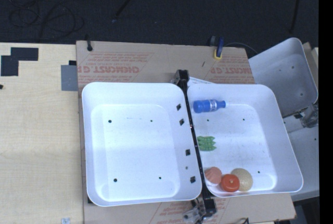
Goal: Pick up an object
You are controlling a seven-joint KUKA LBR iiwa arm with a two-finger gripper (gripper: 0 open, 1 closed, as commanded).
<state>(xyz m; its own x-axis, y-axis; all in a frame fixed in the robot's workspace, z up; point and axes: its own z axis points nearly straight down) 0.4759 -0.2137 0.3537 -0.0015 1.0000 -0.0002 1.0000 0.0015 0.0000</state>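
Small grey part of the arm (310, 116), at the view's right edge, too indistinct to tell its pose

Smooth plastic on rough cardboard

Both white bins (135, 94) look like glossy plastic; the blue bottle (208, 106) shines too, and the cardboard sheet (130, 61) underneath is matt.

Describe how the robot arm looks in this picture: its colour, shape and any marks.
At the right side, the arm appears as a broad, pale grey body with a smooth surface and rounded corners. A few small dark dots mark it. Below it sits a small darker metal part, too small to tell in detail.
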